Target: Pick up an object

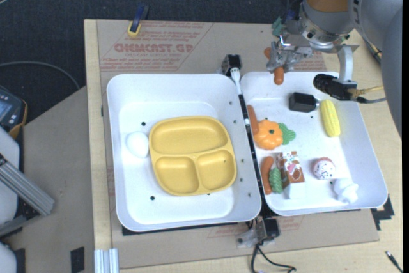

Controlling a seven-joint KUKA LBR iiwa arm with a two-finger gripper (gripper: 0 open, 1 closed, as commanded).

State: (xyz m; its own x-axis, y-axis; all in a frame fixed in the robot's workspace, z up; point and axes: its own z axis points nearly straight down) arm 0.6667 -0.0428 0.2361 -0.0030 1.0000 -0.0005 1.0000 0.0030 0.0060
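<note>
Small orange sausage-like piece hanging upright, long axis vertical, lower end pointing down over the far rim of the right bin. End effector closed on its top end, fingers pinching it from both sides, piece clear of the bin floor. Below in the right bin: black block, yellow corn, orange pumpkin. Left bin bearing a yellow divided plate with a white ball touching its left edge.
</note>
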